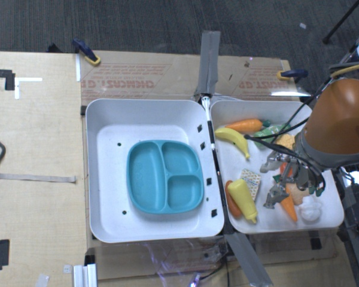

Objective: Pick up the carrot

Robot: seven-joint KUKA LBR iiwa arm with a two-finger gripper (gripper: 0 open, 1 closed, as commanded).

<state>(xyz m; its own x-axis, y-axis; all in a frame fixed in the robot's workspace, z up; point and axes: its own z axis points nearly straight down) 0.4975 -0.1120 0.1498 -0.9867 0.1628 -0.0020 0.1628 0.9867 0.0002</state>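
Low over the right-hand shallow white bin (329, 219) hangs the end effector (279, 191), its fingers lost in clutter, so I cannot tell whether it grips. An orange carrot (289, 208) lies just beside it on the near side; another orange carrot (245, 125) lies at the bin's far edge beside a yellow banana (233, 139). Nearer left lies a yellow squeeze bottle (243, 200). The left-hand white bin (102, 178) holds a teal divided plate (166, 176).

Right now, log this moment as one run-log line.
task: pick up carrot | hand: low in right bin | carrot: beside hand, not seen gripped
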